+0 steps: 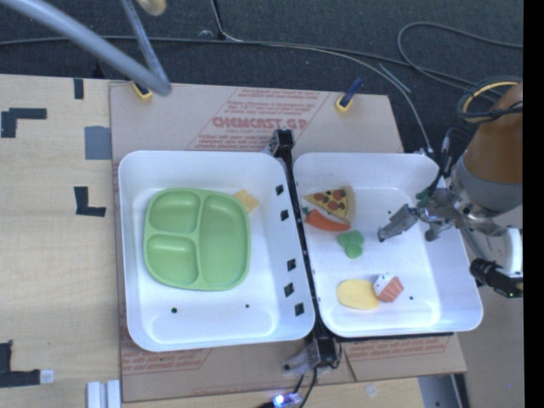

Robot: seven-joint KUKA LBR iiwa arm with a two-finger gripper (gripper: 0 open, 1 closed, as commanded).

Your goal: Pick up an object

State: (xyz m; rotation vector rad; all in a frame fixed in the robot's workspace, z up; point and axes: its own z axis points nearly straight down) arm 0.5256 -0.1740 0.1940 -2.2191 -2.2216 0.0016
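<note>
A brown cardboard sheet [255,117] with red print lies on the pale wooden bench [51,253], under the 2 white bins. Yellow clamps sit at its far edge [141,92] [344,102]. Black cables [442,41] trail across the dark carpet [340,15] beyond.

Illumination bright and fairly even from overhead; both white bins [136,253] read near-overexposed, walls washing out with little texture. Shadows soft and short, faint beneath the green tray [197,238] and the arm [493,155]. Overall focus soft, fine detail smeared; grey pole [76,28] at top left blurred, dark floor [340,15] underexposed.
</note>
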